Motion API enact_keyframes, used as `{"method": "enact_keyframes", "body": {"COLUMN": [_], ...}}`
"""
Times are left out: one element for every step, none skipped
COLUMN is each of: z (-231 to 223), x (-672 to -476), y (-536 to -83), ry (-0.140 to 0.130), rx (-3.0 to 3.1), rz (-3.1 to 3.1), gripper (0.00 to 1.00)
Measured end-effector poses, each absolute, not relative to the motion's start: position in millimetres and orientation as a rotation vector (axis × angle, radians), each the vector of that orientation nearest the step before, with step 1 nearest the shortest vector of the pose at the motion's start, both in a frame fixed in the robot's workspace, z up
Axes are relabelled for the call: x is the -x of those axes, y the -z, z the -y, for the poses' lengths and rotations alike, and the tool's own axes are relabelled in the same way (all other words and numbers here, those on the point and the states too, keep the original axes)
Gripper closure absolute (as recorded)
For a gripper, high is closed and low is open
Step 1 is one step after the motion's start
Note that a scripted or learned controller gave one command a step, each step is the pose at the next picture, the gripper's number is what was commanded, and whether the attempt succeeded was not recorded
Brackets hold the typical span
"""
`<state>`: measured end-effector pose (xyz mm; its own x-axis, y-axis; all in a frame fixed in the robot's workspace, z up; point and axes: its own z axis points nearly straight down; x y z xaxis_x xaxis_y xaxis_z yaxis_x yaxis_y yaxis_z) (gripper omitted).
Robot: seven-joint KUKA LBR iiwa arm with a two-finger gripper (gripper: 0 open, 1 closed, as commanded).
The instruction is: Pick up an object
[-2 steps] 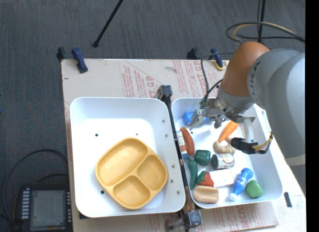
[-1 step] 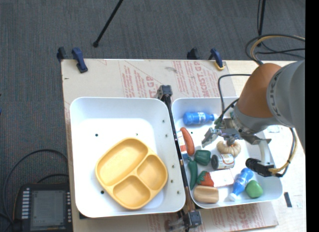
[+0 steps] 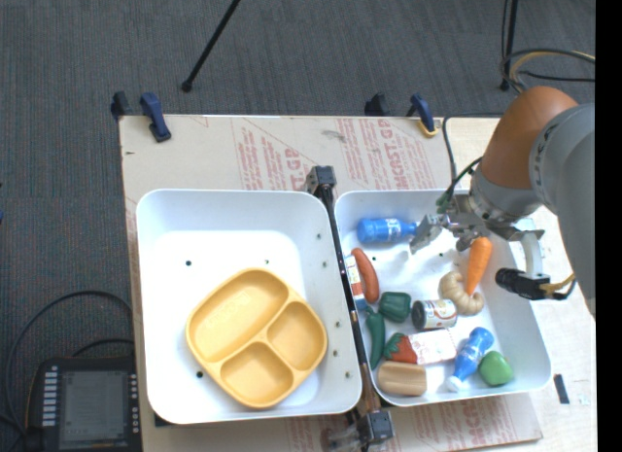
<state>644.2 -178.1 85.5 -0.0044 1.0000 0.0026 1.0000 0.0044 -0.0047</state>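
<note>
My gripper (image 3: 473, 246) hangs over the back of the right bin (image 3: 530, 329), its fingers spread wide and open. One grey finger (image 3: 425, 235) points left toward a blue bottle (image 3: 384, 230) lying near the bin's back wall. An orange carrot (image 3: 477, 263) lies just under the gripper, between the spread fingers, and nothing clamps it. A beige knobbly piece (image 3: 459, 290) touches the carrot's lower end. The grey arm with its orange band (image 3: 520, 139) comes in from the right.
The right bin also holds a red sausage (image 3: 364, 273), a green pepper (image 3: 394, 304), a small can (image 3: 434, 314), a white box (image 3: 433, 348), a bread roll (image 3: 401, 379), a small blue bottle (image 3: 471, 353) and a green fruit (image 3: 496, 369). A yellow divided plate (image 3: 258, 336) lies in the left bin (image 3: 165, 217).
</note>
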Motion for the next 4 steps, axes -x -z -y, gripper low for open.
{"method": "enact_keyframes", "body": {"z": [177.2,176.8,116.6,128.3], "x": [-644.9,-644.9,-643.8,-540.0], "y": [-94.0,-93.8,-85.3,-85.5], "ry": [-0.005,-0.005,-0.004,-0.002], "rx": [2.205,2.204,2.213,2.220], "rz": [2.228,2.228,2.223,2.219], "gripper": [1.00,0.00,0.00,0.00]}}
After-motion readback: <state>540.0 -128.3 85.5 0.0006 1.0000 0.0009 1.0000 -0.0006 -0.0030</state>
